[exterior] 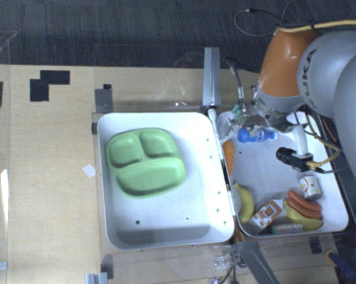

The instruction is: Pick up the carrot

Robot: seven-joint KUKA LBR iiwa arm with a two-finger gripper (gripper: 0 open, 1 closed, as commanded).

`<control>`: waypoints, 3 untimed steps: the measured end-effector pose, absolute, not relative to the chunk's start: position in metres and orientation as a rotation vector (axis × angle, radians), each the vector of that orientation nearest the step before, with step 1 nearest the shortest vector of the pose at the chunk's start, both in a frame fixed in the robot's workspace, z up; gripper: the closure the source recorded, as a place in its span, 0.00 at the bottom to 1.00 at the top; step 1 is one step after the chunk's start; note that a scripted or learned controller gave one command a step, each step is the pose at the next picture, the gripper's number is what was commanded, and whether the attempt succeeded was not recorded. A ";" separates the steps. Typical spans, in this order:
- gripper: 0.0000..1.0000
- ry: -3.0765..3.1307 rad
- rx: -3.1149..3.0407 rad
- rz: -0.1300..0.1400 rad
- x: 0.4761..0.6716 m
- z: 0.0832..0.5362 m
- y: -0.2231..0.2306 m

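Two white bins sit side by side, and the carrot [228, 156] lies against the right bin's [338, 220] nine-o'clock wall, so the gripper [238, 120] hovers at its twelve o'clock, its state impossible to tell.

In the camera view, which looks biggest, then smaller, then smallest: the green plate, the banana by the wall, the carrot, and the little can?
1. Green plate, by far the biggest.
2. Banana.
3. Carrot, though partly hidden by the bin wall, so unsure against the banana.
4. Can, smallest.
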State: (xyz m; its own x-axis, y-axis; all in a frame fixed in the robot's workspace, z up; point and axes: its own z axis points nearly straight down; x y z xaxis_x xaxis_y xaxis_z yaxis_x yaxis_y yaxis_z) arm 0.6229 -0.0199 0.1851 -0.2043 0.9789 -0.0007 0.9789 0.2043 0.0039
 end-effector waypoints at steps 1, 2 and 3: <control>1.00 2.436 1.972 0.010 0.625 0.197 -0.019; 1.00 2.564 1.804 0.008 0.579 0.327 -0.001; 1.00 2.728 1.550 0.004 0.507 0.238 -0.020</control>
State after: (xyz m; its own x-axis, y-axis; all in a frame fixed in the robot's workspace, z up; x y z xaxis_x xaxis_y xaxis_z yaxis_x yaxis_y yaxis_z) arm 0.5071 -0.0204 0.2377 -0.5120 0.8590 -0.0020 0.8590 0.5120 0.0039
